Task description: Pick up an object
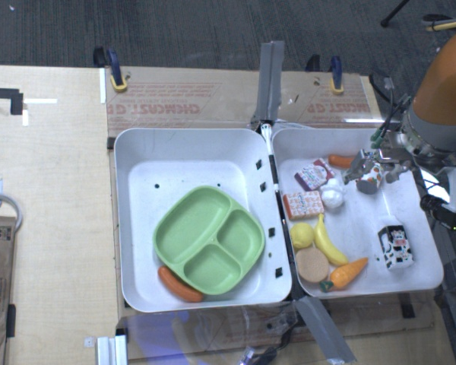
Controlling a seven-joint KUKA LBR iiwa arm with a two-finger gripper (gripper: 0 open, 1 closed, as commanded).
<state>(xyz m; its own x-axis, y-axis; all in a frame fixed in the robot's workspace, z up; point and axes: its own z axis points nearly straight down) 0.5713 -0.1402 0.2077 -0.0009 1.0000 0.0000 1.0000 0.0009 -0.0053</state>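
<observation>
A: Camera view, from above: arm reaches in from frame right; gripper (370, 175) hangs low over upper part of right bin (429, 280). Jaws open or shut? Can't tell, too small and cluttered.

B: And the pick candidates?

A: All in right bin. Small white-red thing (372, 173) right at the gripper, touching or under it, unclear which. Orange piece (339, 160) just left of it. Pink packet (313, 175), white ball (332, 197), red box (303, 204) mid-left. Banana (328, 242), lemon (302, 236), round cookie (313, 265), carrot (346, 274) lower left. Black-white carton (396, 247) alone, lower right.

B: Left bin?

A: Green divided plate (210, 239), sausage (180, 284) tucked at its lower-left rim.

B: How to do it well?

A: My read: commit to one item w/ clear space round it, centre jaws over it, descend straight, close fully before lifting. Crowded cluster risks a nudge, not a grasp.
</observation>
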